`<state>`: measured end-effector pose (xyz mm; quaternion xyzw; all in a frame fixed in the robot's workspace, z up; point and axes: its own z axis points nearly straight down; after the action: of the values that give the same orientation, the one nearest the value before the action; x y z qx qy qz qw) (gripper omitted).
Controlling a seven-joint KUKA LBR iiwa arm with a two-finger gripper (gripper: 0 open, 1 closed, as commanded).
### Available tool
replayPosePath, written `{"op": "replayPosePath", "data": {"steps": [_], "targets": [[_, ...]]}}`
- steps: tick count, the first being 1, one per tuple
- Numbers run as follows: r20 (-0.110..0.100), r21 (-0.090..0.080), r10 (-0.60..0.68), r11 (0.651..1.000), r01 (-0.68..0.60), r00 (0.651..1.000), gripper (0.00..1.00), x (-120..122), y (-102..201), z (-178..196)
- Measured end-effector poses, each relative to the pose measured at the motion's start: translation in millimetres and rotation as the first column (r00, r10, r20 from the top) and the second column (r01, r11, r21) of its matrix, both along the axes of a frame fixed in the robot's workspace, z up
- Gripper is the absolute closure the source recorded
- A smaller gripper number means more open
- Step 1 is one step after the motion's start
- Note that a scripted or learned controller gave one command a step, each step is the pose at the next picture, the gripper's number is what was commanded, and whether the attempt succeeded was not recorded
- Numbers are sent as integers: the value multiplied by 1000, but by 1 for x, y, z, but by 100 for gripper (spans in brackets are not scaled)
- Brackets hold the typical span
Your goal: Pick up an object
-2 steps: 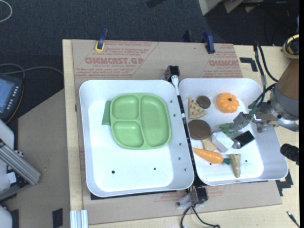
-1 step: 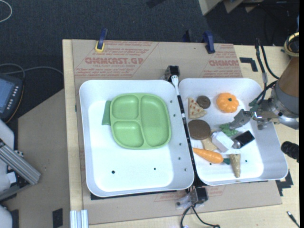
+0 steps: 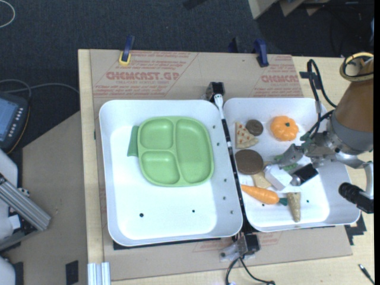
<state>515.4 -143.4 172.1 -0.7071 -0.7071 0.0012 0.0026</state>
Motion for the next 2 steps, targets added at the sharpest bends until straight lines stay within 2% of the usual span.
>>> {"op": "replayPosePath", "data": {"steps": [1, 2], "targets": [[7, 2, -2, 1000, 2, 1000, 0, -3, -7, -52], [25, -5, 1, 1000, -1, 1000, 0, 3, -8, -60]]}}
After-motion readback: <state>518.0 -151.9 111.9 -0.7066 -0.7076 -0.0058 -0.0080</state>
